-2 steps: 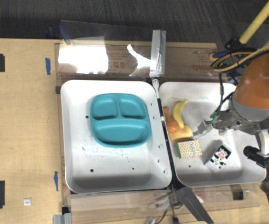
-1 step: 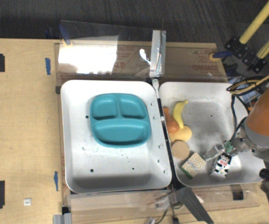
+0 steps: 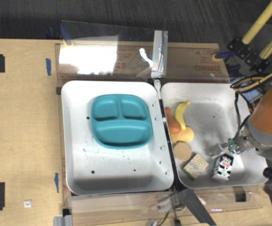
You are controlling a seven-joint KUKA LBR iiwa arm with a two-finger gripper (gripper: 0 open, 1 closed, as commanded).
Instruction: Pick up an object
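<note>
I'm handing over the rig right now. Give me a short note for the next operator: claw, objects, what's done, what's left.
Claw: low in the right bin, right at a small white printed object; grip state unclear.
Objects: banana, orange fruit and round tan item along the right bin's left wall; patterned block near its front. Teal divided tray in the left bin.
Done: arm down in the bin.
Left: confirm a grasp, then lift.

The arm (image 3: 267,121) is grey with a broad, rounded orange band above the wrist, thin black cables looping beside it, and a small gripper (image 3: 231,146) of dark and greenish parts.
</note>
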